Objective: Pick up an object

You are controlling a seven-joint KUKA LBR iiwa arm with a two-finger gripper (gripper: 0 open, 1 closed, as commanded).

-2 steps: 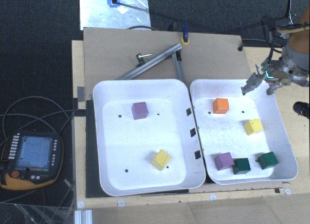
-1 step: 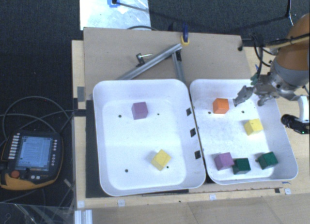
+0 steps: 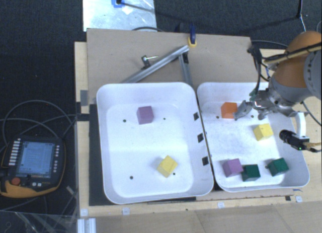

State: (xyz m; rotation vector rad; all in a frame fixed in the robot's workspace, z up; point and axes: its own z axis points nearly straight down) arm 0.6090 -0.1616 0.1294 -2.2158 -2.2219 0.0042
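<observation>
Gripper (image 3: 250,107): upper right of frame, low over right bin; finger state cannot be judged; nothing seen held.
Likely target: orange cube (image 3: 229,109), just beside gripper, probably lined up for a grasp.
Right bin (image 3: 297,179): also yellow cube (image 3: 262,132), purple cube (image 3: 232,167), two green cubes.
Left bin (image 3: 108,186): purple cube, yellow cube.

Purple block (image 3: 145,114), yellow block (image 3: 167,166) (white bin (image 3: 113,126))

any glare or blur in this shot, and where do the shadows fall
Camera view: foil sheet behind the bench glares; left bin floor is brightly washed; purple block and yellow block cast soft, short shadows; gripper looks slightly soft.
</observation>
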